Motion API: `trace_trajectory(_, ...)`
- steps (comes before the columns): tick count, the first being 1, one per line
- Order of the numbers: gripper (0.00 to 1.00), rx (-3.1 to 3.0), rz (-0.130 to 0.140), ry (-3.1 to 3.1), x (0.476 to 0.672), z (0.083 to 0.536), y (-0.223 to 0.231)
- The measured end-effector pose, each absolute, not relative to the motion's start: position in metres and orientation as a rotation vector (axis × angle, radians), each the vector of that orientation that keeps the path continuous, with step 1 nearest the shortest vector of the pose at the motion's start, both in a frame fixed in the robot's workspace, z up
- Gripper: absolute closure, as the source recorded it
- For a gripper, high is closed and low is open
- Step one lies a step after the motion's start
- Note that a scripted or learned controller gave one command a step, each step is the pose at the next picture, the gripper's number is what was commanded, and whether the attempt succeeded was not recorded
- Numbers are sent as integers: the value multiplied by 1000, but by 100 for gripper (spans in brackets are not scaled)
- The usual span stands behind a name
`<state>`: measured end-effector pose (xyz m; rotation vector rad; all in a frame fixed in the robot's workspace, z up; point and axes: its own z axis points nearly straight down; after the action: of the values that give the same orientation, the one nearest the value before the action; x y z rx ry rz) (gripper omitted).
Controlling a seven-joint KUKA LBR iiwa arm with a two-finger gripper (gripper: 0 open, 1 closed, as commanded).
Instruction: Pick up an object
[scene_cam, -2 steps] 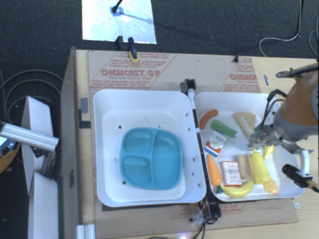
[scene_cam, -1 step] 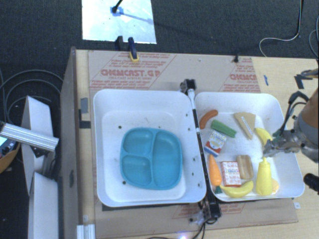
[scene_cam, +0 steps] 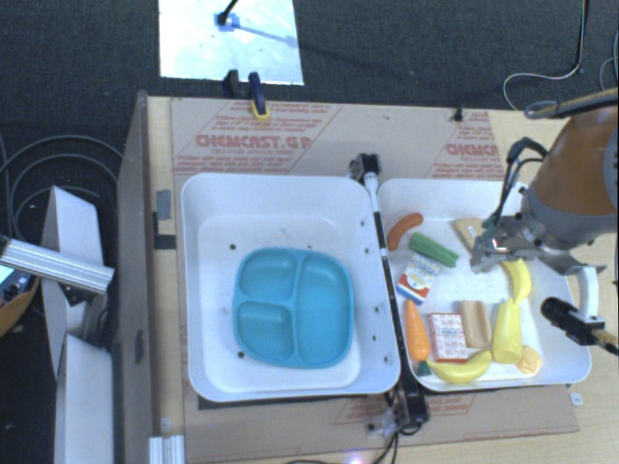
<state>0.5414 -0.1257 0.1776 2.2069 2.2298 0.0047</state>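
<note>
My gripper (scene_cam: 486,249) hangs over the right bin (scene_cam: 571,370), in its upper right part, beside a tan wedge (scene_cam: 466,228) and just above a small yellow banana (scene_cam: 519,280). Nothing shows in its grasp. Left of it lie a green stick (scene_cam: 432,249) and an orange-red sausage (scene_cam: 404,228). Lower in the bin are a small white carton (scene_cam: 416,283), a carrot (scene_cam: 416,332), a red-and-white packet (scene_cam: 448,336), a tan block (scene_cam: 473,324), a yellow piece (scene_cam: 507,332) and a long banana (scene_cam: 459,368).
The left bin (scene_cam: 208,259) holds a blue divided plate (scene_cam: 293,307). A black rail (scene_cam: 382,249) runs between the two bins. The grey arm with its orange band (scene_cam: 580,162) comes in from the right. A black part (scene_cam: 571,322) juts over the right bin's edge.
</note>
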Motion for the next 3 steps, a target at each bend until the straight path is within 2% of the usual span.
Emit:
trace_trajectory(1, 0, 2217, 2, 2224, 539, 177, -129)
trace_trajectory(2, 0, 2205, 10, 2229, 631, 108, -91)
trace_trajectory(3, 0, 2211, 25, 2205, 559, 91, -91)
